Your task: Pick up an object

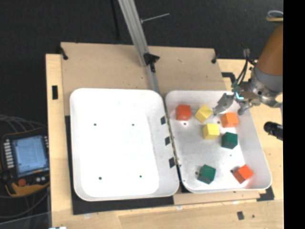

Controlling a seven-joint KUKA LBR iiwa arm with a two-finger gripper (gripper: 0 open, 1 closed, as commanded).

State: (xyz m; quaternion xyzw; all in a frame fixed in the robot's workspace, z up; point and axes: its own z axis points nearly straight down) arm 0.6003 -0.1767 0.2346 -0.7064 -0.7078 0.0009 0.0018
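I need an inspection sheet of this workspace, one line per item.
Surface: wooden bench bearing left bin and right bin.
Job's things: in the right bin, three orange blocks, two yellow blocks, two green blocks.
Clutter: nothing seen.
Grippers: gripper above the right bin's far side, by an orange block; holds nothing visible.
Cables: wires at far left.
Surroundings: handheld screen, metal pole, dark floor.

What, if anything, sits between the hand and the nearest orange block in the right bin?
Nothing visible does. The hand hangs just above the orange block near the right bin's far edge, with only bare bin floor around it; a yellow block lies off to the side.
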